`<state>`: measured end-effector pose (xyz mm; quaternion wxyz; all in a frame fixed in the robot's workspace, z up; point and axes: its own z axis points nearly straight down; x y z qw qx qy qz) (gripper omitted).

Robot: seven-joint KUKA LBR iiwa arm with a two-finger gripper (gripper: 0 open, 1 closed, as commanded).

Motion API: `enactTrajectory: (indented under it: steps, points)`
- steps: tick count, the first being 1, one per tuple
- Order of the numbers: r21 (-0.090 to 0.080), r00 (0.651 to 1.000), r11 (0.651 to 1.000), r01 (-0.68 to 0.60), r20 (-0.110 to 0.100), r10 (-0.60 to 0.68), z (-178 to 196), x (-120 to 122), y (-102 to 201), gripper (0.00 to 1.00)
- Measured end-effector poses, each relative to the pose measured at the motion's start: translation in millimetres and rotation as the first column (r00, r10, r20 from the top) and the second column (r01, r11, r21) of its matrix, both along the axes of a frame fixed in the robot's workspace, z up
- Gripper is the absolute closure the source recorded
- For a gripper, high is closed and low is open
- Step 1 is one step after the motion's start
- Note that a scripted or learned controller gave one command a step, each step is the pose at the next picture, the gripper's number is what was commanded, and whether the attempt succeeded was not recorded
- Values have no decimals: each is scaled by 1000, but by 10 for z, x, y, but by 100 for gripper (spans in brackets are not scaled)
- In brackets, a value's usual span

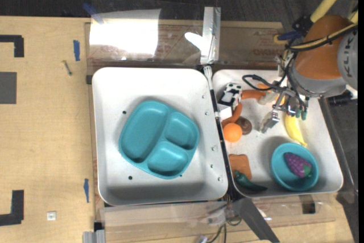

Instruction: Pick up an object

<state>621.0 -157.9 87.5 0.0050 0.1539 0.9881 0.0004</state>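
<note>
Nearest candidate for the pick, by judgement: the banana [294, 129] lying on the floor of the right bin [329, 139] just above the teal bowl [293, 167], likely a light, stiff, smooth toy, best taken across its narrow middle and apt to slip or roll if caught near a tapered end. Hovering just left of it over the same bin, the pincer [272, 120], pointed down with nothing seen between its tips; spread or pressed together, cannot tell.
</note>
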Motion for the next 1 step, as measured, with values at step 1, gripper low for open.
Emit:
enactTrajectory:
  steps: [1]
  points:
    - [1,999,999,-44,28,44,64,-632,-160,0]
